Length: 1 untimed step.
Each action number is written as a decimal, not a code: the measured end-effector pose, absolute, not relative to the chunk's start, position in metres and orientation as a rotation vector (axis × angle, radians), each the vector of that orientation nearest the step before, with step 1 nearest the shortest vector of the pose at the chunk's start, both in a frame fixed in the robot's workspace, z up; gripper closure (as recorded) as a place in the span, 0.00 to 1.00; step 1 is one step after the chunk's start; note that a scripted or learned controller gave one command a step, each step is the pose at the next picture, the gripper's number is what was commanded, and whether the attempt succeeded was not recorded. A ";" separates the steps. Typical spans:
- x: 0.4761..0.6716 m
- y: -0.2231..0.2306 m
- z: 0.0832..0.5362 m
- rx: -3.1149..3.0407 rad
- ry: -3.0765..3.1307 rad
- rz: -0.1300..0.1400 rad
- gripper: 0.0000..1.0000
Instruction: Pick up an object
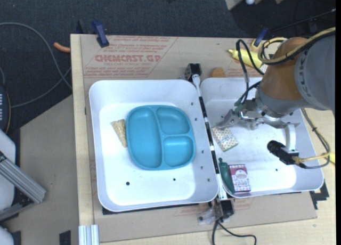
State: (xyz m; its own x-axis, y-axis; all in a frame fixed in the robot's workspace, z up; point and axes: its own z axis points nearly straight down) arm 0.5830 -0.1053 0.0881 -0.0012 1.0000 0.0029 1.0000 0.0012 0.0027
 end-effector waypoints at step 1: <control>0.661 -0.158 0.085 -2.223 -2.224 -0.001 0.00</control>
State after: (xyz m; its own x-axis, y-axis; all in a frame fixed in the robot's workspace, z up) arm 0.6610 -0.1578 0.0854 -0.0005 1.0000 -0.0016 1.0000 0.0005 0.0021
